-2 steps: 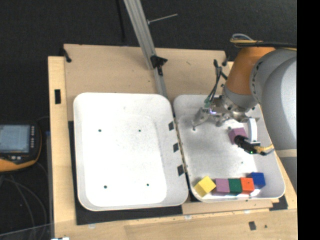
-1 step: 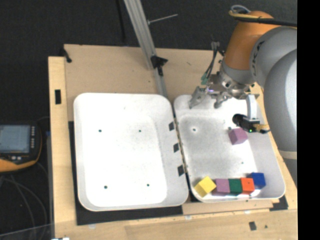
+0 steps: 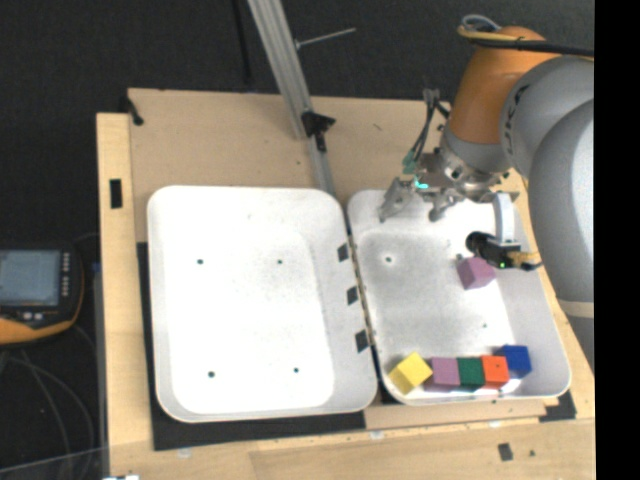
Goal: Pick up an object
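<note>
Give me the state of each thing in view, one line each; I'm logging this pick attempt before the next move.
pincer: fingers spread open, holding nothing, above the right bin's far rim
purple block: loose on the right bin floor, tilted, apart from the others
yellow block: at the near wall, turned askew
purple, green, orange and blue blocks: lined up along the near wall
left bin: flat on the bench

Dark carpeted floor (image 3: 100, 28), plywood bench (image 3: 200, 138), slanted metal pole (image 3: 285, 58), handheld pendant (image 3: 35, 293)
</note>
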`<state>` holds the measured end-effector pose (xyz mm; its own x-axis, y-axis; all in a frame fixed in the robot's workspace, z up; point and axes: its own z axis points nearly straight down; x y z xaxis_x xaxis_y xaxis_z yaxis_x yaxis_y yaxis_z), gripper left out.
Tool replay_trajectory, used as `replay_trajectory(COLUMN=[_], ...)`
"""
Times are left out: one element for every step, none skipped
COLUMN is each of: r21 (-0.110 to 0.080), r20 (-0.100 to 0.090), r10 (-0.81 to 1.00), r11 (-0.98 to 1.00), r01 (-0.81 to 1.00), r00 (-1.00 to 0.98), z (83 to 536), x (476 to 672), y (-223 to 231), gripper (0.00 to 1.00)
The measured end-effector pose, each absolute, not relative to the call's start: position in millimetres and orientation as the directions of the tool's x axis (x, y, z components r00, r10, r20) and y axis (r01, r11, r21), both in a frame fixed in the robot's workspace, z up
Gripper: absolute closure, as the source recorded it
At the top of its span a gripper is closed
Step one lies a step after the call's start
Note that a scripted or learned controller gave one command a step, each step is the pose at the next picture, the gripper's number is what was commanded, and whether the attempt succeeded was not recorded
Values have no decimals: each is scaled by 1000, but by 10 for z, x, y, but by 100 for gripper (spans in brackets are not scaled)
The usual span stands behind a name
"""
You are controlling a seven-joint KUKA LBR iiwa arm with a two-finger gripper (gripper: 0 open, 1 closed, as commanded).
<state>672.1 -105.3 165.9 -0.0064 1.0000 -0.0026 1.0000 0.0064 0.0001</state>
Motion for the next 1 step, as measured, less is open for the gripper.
replay_trajectory(r21=[2], r20=[-5], r10=[1000], r11=[15], r01=[1000], r00=[-15], z=[1776], x=[6729], y=[-1060], gripper=[100])
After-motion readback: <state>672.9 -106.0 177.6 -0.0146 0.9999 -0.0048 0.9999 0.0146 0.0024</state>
